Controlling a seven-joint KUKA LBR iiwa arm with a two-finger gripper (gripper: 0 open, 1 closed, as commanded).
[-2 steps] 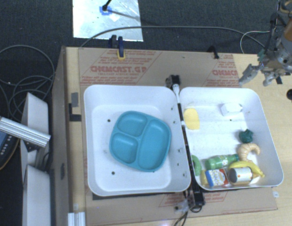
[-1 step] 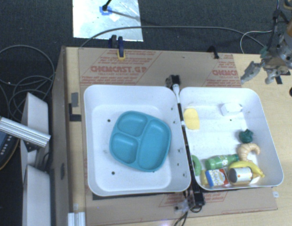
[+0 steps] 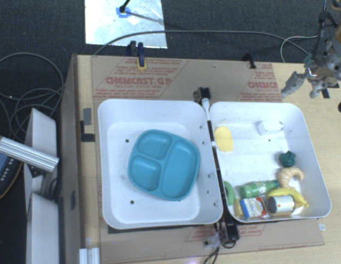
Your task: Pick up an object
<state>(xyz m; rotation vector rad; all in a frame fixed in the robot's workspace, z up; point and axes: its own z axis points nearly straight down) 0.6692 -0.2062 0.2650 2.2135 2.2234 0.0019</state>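
From my feed, the right bin (image 3: pixel 308 131) holds all the loose objects. A pale yellow, soft-looking block (image 3: pixel 224 138) lies near its left wall, and a small white piece (image 3: pixel 269 127) sits toward the far side, nearly lost against the white floor. Down the right side I see a dark green lump (image 3: pixel 287 159) and just below it a tan croissant-shaped toy (image 3: pixel 291 174). The near edge is crowded: a green bottle (image 3: pixel 258 189) on its side, a banana (image 3: pixel 292 196) curving over a can (image 3: pixel 280 205) with a dark end, a small carton (image 3: pixel 252 208) with a blue and red label, and a green shape (image 3: pixel 230 192) pressed against the divider. These touch or overlap, so I cannot read their full outlines, and the carton's print is too small to make out.

The left bin (image 3: pixel 113 147) carries a teal divided plate (image 3: pixel 163 164) with three compartments, lying flat near its middle.

The gripper (image 3: pixel 309 82) hangs outside the bins, above the bench past the right bin's far corner, well apart from every object. The arm is cut off by the frame's upper right. I see grey prongs reaching left and right, but I cannot tell how its fingers are set; nothing is visibly between them.
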